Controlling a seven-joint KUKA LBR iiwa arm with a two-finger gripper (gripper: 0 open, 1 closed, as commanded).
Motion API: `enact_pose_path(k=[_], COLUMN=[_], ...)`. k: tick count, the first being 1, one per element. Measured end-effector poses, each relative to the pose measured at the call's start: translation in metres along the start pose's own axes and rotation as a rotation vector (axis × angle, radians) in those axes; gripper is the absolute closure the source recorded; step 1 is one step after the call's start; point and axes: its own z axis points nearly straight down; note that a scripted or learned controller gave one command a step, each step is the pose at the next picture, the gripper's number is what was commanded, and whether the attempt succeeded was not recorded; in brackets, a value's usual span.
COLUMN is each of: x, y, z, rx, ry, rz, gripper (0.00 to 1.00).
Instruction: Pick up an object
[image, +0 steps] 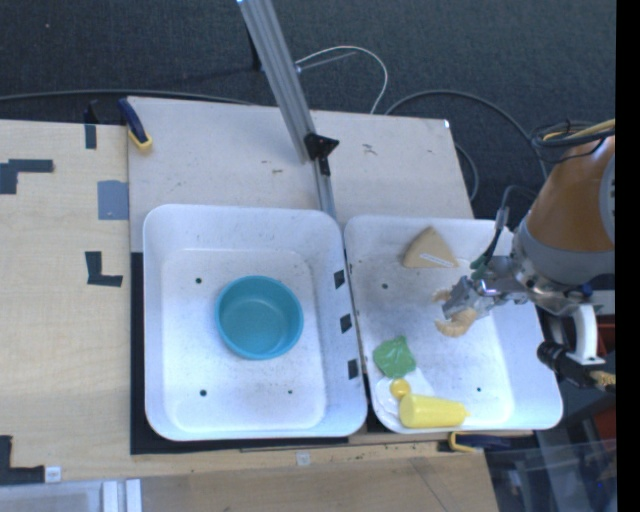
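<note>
Hand (464, 300) sits over tan lump (455, 323) in right bin (520, 400); grip state unclear.

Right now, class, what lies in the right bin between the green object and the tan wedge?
In the camera view, bare white bin floor with dark specks separates the green object from the tan wedge; nothing else sits there.

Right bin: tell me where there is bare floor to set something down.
In the right bin, the near right corner, right of the yellow bottle, is bare, as is the centre strip between the tan wedge and green object. Around the gripper and tan piece it is crowded.
</note>
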Motion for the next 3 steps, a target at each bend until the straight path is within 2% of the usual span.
enact_pose_path(k=[1, 2, 3], x=[-0.007, 0.043, 0.091], y=[0.000, 0.021, 0.045], z=[-0.045, -0.050, -0.034], rx=[0.001, 0.004, 0.007], ry=[0.000, 0.003, 0.002], rz=[0.001, -0.005, -0.004], gripper=[1.00, 1.00, 1.00])
